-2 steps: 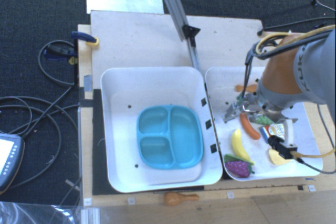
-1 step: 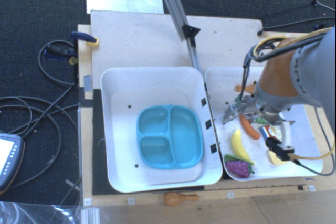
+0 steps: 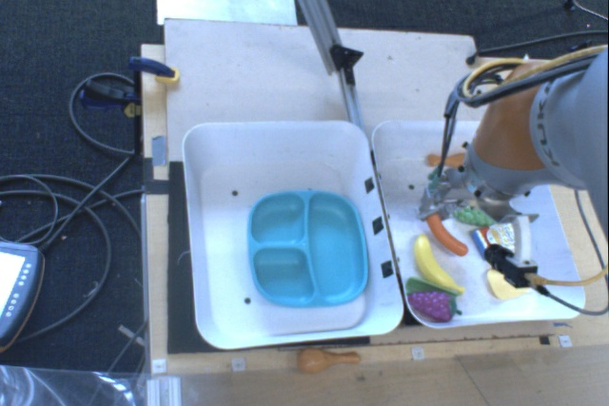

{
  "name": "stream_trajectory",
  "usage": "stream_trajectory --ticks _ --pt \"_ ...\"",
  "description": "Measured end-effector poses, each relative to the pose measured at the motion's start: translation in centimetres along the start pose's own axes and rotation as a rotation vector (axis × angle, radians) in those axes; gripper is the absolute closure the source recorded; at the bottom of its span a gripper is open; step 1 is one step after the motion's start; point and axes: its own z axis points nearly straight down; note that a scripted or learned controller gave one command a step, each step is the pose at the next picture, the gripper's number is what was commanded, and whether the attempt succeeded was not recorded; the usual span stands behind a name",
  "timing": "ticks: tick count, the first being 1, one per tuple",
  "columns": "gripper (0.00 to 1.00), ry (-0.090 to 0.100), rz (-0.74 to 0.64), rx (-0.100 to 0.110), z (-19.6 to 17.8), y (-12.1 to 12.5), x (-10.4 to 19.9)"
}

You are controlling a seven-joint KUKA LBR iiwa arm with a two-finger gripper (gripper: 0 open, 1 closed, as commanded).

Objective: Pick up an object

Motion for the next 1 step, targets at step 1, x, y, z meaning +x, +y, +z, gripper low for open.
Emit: stream_trajectory --ticks 1 --pt "1.0 -0.002 -0.006 -0.005 -6.42 0.45 -0.23"
